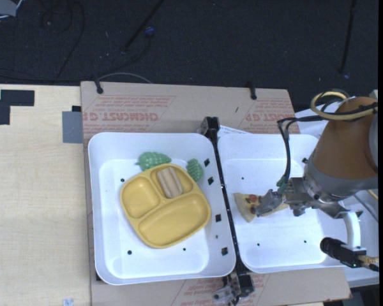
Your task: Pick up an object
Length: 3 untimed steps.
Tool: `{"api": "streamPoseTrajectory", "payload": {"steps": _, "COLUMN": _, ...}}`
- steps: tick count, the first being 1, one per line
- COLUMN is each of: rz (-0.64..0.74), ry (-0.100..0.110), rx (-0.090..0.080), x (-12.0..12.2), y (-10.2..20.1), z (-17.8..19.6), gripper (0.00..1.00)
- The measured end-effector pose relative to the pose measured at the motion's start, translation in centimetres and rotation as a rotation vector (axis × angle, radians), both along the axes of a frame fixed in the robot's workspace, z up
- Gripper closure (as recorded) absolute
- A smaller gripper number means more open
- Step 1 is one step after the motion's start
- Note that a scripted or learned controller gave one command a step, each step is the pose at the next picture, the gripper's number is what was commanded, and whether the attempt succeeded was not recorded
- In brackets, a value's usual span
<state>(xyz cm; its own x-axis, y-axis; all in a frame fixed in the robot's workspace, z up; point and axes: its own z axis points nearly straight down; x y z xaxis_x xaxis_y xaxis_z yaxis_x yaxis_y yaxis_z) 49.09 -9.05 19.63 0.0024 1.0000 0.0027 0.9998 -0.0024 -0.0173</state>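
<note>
The bench [32, 190] with its light wooden top is lying under everything, and a brown cardboard sheet [179, 110] is covering its middle part. On the cardboard two shallow white bins are sitting side by side, touching along a black clamp strip [220, 190]. The left bin [108, 260] is carrying a yellow divided tray [169, 218], which is lying tilted in the middle of it. In the tray's upper small compartment, at about 12 o'clock of the tray, a tan bread-like piece [171, 182] is resting. Two green leafy toys are lying just beside the tray: one [152, 160] at its 11 o'clock, touching the rim, and a smaller one [194, 168] at its 1 o'clock. The grey arm with the orange band [346, 146] is reaching into the right bin [274, 260] from 3 o'clock, and its body is hiding a large part of that bin's right side. The gripper [267, 203] is standing low at the bin's 9 o'clock side. A pizza-slice toy [246, 206], tan with dark spots, is lying on the floor of the right bin, directly at the gripper tip, and they seem touching. I cannot tell how wide the pincer is standing, nor whether it is having hold of the slice, because the tip is too dark and small.
</note>
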Motion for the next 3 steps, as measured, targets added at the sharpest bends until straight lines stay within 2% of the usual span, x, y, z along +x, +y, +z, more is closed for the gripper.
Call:
{"api": "streamPoseTrajectory", "payload": {"steps": 1, "rz": 0.002, "ry": -0.012, "rx": -0.001, "x": 0.3, "y": 0.0, "z": 0.6, "gripper": 0.0}}
{"api": "streamPoseTrajectory", "payload": {"steps": 2, "rz": 0.002, "ry": -0.007, "rx": 0.0, "x": 0.1, "y": -0.1, "z": -5.9, "gripper": 0.0}}
{"api": "streamPoseTrajectory", "payload": {"steps": 3, "rz": 0.001, "ry": -0.014, "rx": -0.002, "x": 0.1, "y": 0.0, "z": -11.0, "gripper": 0.0}}
